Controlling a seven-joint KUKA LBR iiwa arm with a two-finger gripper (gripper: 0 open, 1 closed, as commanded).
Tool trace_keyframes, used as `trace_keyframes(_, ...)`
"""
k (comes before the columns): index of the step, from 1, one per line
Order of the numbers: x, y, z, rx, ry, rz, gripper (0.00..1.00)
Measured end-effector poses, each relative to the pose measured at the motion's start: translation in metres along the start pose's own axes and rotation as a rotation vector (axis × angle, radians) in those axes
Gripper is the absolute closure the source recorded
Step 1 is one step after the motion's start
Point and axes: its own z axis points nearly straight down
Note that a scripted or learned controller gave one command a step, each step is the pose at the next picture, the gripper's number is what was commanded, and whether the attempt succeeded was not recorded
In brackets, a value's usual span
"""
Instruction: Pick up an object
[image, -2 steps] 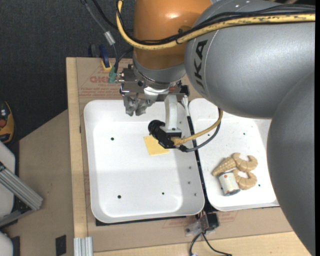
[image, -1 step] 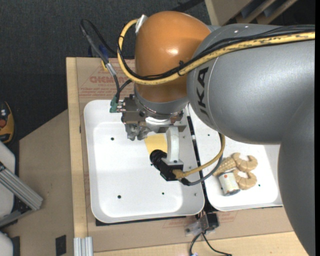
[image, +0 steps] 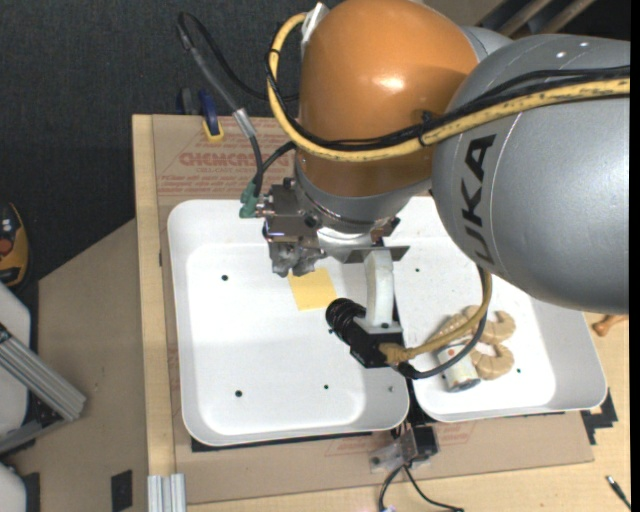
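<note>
Looming closest to the lens, the grey arm (image: 540, 170) with its orange band (image: 385, 70) covers much of the upper right, and part of the black lettering "KUKA" can be read on its grey shell. Black and yellow cables loop around the orange section.

Going from the left: a brown board (image: 160, 300) lies on the worktop under both bins, and red print along its top edge reads roughly "CHEMCRA", the rest hidden by the arm. A small blue and yellow item (image: 211, 115) sits at the board's upper edge. The left bin (image: 230, 370) is a shallow white tray with a few small dark dots on its floor.

Within that bin, toward its upper middle, lies the task's thing: a flat, pale yellow square piece (image: 313, 290), slightly turned so that one corner points down. It rests flat on the bin floor. The gripper (image: 296, 262) hangs directly above and just left of it, its dark metal fingers touching or nearly touching the square's upper edge; whether they are spread or closed cannot be told, since the wrist hides them, and nothing is visibly clasped between them.

Right of the square, a white bracket (image: 380, 290) and a black cable fitting (image: 355, 335) hang from the wrist. Farther right, the right bin (image: 560, 385) holds a beige, lumpy object (image: 485, 350) near its lower left part, well apart from the square.
</note>
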Motion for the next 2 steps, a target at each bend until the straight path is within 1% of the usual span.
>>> trace_keyframes(1,0.009,0.012,0.053,0.012,-0.006,0.002,1.0)
trace_keyframes(2,0.009,-0.013,-0.083,-0.01,0.006,-0.002,1.0)
